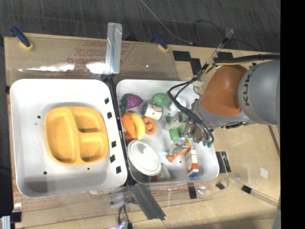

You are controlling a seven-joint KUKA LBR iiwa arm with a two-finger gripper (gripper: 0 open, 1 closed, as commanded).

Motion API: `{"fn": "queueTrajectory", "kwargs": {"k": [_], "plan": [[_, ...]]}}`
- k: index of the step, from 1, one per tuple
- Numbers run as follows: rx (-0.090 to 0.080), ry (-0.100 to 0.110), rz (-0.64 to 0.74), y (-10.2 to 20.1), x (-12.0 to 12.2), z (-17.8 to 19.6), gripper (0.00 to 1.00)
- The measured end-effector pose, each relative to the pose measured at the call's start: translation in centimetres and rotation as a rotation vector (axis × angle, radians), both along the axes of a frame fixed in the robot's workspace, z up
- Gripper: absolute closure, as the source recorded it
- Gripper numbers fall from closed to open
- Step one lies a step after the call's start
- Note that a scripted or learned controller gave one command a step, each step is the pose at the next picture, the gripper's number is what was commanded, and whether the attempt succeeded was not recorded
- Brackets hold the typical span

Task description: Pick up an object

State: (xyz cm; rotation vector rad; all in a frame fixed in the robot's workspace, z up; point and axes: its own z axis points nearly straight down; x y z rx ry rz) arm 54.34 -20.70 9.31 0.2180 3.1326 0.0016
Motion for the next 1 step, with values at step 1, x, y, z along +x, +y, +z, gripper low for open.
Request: {"fn": "queueTrajectory", "kwargs": {"k": [1], "plan": [[-0.001,-0.003,0.008,0.16,0.23,1.12,1.0]]}}
